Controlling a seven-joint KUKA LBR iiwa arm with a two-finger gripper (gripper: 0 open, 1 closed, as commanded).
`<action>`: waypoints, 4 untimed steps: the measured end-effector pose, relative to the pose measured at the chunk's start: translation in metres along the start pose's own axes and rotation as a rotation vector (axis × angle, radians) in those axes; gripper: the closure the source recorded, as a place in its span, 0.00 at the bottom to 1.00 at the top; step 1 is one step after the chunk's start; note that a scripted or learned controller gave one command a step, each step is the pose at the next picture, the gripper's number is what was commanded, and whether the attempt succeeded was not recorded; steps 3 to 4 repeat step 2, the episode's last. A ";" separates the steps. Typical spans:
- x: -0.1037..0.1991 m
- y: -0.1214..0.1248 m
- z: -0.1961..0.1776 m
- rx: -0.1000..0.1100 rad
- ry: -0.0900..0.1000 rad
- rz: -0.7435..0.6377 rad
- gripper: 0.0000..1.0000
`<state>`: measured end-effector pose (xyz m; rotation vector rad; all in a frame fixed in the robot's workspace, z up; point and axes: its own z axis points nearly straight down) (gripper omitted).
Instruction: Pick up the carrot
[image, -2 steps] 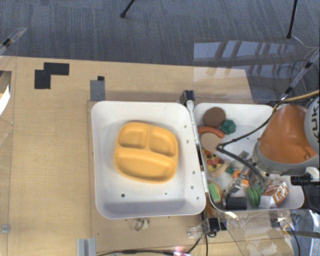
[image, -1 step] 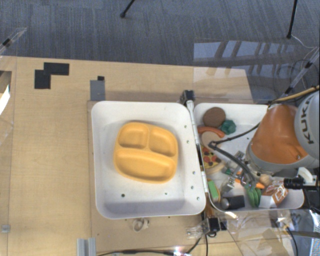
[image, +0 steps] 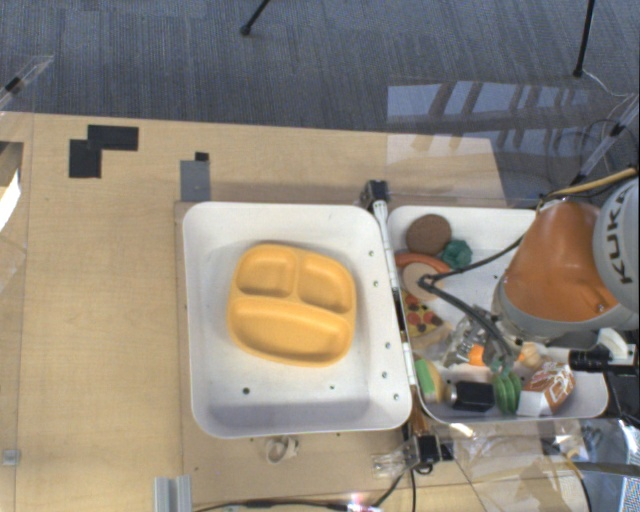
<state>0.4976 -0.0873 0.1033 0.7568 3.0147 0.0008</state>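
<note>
The carrot (image: 479, 353) lies in the right bin (image: 590, 405). Only a small orange piece of it shows, with green leaves (image: 506, 389) just below and to the right. My gripper (image: 466, 345) hangs right over the carrot's orange end, low in the bin, and its metal parts cover most of the carrot. The grey arm with its orange band (image: 558, 268) reaches in from the right above the bin.
Toy foods crowd the right bin: a brown round piece (image: 428, 232), a teal item (image: 457, 252), a pizza slice (image: 424, 321), a green piece (image: 428, 379), a black block (image: 470, 396) and a brown loaf (image: 551, 385). A yellow divided plate (image: 292, 302) sits in the left bin (image: 220, 400).
</note>
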 end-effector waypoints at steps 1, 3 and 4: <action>-0.003 0.003 -0.011 -0.005 -0.009 -0.003 1.00; -0.007 0.005 -0.023 -0.010 -0.019 -0.006 1.00; -0.007 0.005 -0.023 -0.010 -0.019 -0.006 1.00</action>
